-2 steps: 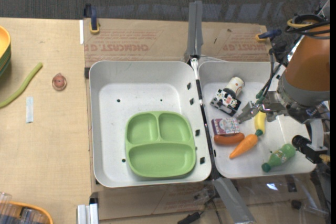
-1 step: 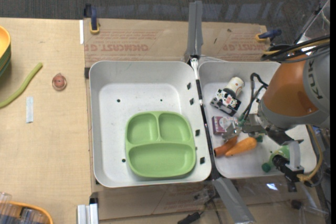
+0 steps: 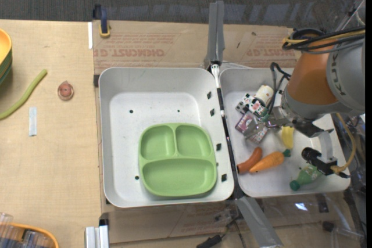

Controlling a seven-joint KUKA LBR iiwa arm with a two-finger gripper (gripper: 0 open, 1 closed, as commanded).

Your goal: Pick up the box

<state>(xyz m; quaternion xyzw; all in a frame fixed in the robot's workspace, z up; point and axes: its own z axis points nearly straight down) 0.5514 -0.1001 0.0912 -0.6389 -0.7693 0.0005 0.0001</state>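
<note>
Two shallow white bins sit side by side on the bench. The left bin (image 3: 116, 125) holds a green divided plate (image 3: 177, 160) with three compartments, lying flat in the lower middle of the bin. In the right bin (image 3: 232, 81), at the right of the frame, the grey arm with its orange band (image 3: 311, 81) reaches down toward the bin's centre; the gripper (image 3: 273, 119) is low over the clutter, just beside the box (image 3: 251, 125), a small purplish carton lying tilted at centre-left of that bin. Whether the tool is apart or together cannot be told, since the wrist hides it. Just above the box lies a small white item with dark markings (image 3: 247, 103), and a pale cylindrical piece (image 3: 265, 92) sits up and to the right of it. Below the box an orange carrot (image 3: 268, 162) lies beside a red-orange pepper-like toy (image 3: 250, 161), the two touching. A yellow object (image 3: 288, 136) stands near the carrot's tip, and a green bottle-shaped toy (image 3: 305, 176) rests near the bin's lower right corner. On the wooden bench at the left of the frame lie a green bean-like strip (image 3: 26, 96) and a small pink round item (image 3: 65, 90).
</note>
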